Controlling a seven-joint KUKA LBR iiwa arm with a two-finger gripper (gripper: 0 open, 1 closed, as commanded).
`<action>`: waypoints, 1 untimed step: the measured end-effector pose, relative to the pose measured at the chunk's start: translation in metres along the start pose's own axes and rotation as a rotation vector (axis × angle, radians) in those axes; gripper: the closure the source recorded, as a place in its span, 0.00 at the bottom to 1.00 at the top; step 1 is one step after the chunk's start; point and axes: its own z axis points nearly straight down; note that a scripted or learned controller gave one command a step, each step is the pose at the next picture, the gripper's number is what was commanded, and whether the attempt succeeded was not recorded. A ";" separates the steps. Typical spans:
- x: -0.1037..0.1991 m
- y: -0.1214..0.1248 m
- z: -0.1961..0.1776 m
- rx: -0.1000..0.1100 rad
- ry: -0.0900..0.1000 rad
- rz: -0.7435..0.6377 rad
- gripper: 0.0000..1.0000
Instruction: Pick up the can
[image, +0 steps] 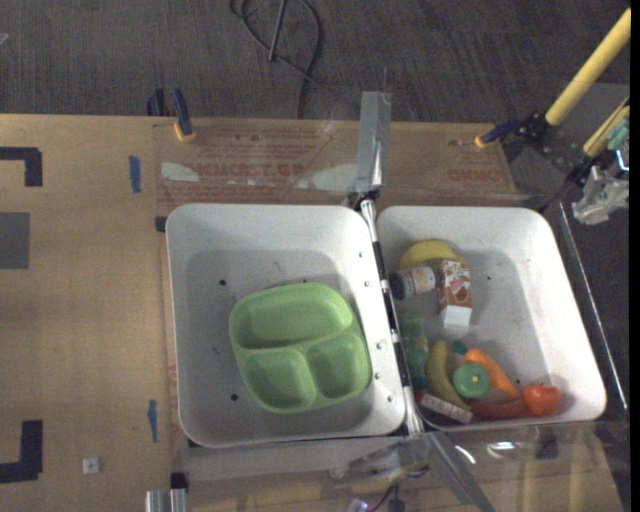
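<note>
Two neighbours, banana (440, 366) and carrot (491, 369), crowd the upright can (470, 380) in the right bin (547, 240), so you likely need a top-down reach from the gripper (603, 195), which hangs outside; you cannot tell its grip state.

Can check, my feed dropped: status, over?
Gripper beyond right bin's far corner, off the can. Can, likely the green-topped one, in right bin's near end. Banana and carrot pressed beside it.
</note>
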 end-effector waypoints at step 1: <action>-0.010 0.084 -0.068 -0.001 -0.001 -0.027 1.00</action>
